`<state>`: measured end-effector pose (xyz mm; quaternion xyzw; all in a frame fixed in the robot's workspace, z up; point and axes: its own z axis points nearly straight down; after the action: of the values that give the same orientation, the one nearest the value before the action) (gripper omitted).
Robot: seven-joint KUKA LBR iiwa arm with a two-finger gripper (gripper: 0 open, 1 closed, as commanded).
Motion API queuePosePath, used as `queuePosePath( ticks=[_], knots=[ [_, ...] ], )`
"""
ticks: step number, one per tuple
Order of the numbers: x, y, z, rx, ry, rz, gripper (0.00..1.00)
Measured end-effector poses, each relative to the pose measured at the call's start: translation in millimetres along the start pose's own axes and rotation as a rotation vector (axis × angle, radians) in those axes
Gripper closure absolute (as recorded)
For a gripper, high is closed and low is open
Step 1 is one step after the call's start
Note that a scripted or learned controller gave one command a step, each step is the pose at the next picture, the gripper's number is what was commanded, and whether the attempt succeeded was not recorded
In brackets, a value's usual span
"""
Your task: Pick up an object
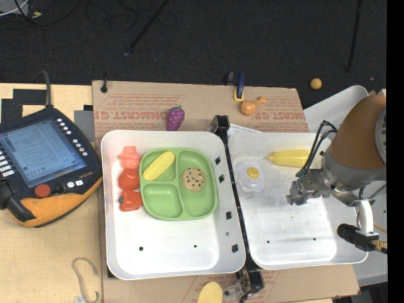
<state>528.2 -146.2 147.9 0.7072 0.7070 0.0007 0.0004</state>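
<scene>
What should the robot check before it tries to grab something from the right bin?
1. Something to pick in the right bin: ok, a yellow corn and an egg lie there.
2. Gripper over that bin: ok, it is low near the middle.
3. Gripper above a target: not ok, bare floor lies under it; the corn is toward the far wall, the egg toward the divider.
4. Fingers open: cannot tell.
5. Nothing held already: cannot tell.
6. Targets apart from each other: ok, corn and egg do not touch.
</scene>
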Motion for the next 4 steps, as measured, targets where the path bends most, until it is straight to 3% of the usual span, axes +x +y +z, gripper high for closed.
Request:
queuePosePath(
  ticks=[1, 2, 4],
  knots=[
    [5.4, 3.6, -60.3, -0.001, -0.001, 0.0, 1.0],
    [4.2, 4.0, -80.7, 0.001, 0.0, 0.0, 1.0],
    [101.3, 44.0, -65.0, 0.003, 0.002, -0.004, 1.0]
  ],
)
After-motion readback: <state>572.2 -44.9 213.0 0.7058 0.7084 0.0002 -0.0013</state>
